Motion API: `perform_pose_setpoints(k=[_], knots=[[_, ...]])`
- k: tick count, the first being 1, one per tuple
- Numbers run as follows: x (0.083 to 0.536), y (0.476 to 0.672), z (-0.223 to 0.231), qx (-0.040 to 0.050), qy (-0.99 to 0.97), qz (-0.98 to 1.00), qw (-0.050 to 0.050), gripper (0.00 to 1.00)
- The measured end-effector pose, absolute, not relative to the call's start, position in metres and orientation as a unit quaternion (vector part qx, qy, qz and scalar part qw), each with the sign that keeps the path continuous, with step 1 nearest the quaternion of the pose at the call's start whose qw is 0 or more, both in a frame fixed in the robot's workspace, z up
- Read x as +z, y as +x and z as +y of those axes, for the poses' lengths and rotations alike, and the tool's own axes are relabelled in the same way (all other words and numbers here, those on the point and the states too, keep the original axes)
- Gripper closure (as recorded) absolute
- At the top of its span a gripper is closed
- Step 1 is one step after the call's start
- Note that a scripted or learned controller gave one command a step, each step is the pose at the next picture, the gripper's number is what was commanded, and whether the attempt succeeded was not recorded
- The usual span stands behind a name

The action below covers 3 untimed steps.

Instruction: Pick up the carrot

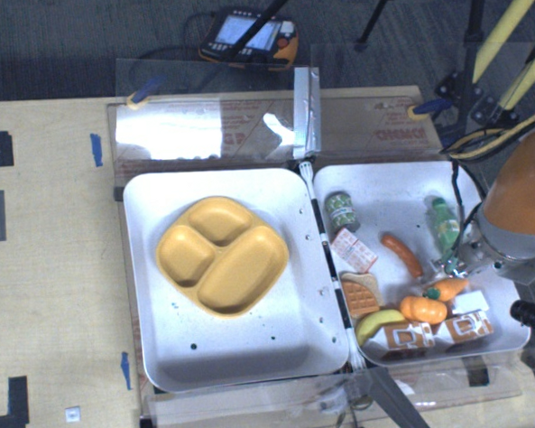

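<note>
Camera view puts the carrot [445, 289] at five o'clock in the right bin [374, 182], touching the small pumpkin [423, 309]. Just beside it at two o'clock, the gripper [458, 262] hovers; its opening cannot be told.

Pumpkin [423, 309] touches the carrot [447, 289], apparently open above, toward the bottle [443, 222].

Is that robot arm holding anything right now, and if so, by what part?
It cannot be told. The gripper sits low in the right white bin, near the small orange carrot, with nothing visibly in it.
</note>
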State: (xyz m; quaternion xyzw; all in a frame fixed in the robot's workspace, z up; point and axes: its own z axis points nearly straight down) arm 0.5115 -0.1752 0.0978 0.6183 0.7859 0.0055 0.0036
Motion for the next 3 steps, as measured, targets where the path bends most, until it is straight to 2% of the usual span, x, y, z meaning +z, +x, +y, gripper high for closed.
perform_pose_setpoints(k=[1, 2, 3], knots=[[0.087, 0.501, -0.133, 0.0026, 0.775, 0.632, 0.002, 1.0], [0.097, 0.501, -0.132, 0.0032, 0.775, 0.632, 0.003, 1.0], [0.087, 0.481, -0.21, 0.0008, 0.711, 0.703, 0.003, 1.0]])
